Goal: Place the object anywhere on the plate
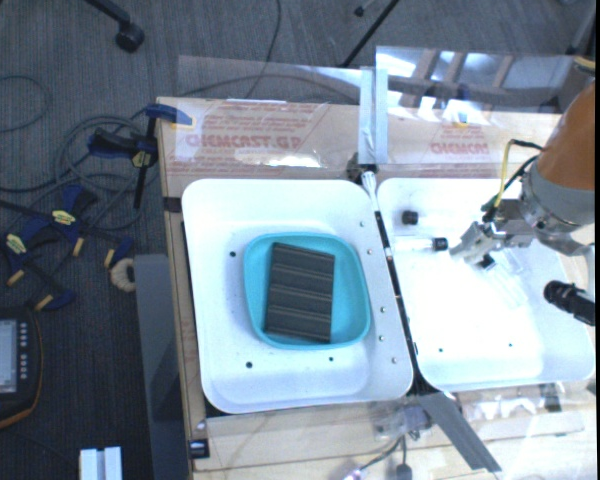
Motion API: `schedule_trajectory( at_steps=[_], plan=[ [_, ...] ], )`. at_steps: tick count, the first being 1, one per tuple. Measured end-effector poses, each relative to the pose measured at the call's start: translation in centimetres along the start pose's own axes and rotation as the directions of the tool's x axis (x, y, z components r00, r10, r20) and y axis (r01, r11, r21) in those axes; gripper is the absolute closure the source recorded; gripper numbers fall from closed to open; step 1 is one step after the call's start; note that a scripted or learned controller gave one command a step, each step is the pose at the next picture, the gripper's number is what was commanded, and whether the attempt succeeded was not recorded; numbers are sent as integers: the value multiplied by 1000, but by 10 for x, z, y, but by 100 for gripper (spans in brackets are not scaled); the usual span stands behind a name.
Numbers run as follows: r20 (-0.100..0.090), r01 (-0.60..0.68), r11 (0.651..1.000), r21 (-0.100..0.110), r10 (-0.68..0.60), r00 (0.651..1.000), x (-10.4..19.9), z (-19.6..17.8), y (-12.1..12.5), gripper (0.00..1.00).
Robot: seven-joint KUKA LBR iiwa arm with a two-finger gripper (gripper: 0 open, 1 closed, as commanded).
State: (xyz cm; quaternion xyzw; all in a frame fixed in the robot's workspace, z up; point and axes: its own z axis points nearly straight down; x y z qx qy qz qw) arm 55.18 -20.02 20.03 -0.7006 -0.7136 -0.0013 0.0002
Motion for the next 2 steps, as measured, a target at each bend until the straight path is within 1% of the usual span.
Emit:
schedule_trajectory(
  at_steps=[1,2],
  plan=[
    [0,0,1000,0,0,1000,0,0,0,0],
    [7,-18,1000,0,18,1000,-23,-122,-67,0]
  ],
)
